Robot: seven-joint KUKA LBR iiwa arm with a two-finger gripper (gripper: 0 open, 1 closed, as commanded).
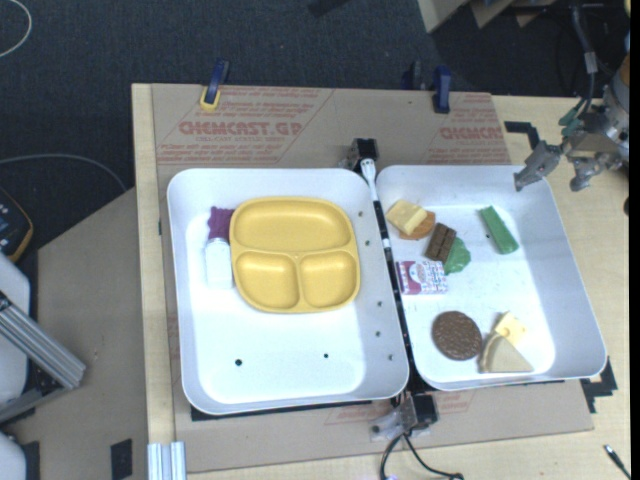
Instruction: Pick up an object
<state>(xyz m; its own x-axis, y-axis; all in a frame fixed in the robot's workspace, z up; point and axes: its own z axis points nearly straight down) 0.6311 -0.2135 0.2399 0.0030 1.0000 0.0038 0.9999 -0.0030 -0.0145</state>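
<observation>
Camera view: we look down at a slant on a desk (120, 298) bearing two white bins.
Objects: in the right bin (570, 268) we see a green stick (497, 228), a tan piece (407, 218), a brown block (441, 241) touching a green lump (458, 259), a pink-and-white packet (421, 277), a brown disc (457, 335) and pale yellow wedges (506, 346).
Hand: the hand (560, 166) hovers over the right bin's far right corner, its two fingers spread apart, nothing between them; well apart from every object.
Left bin (190, 298): we note a yellow compartment tray (295, 253), with a purple item (220, 220) and a white bottle (216, 264) beside its left edge.
</observation>
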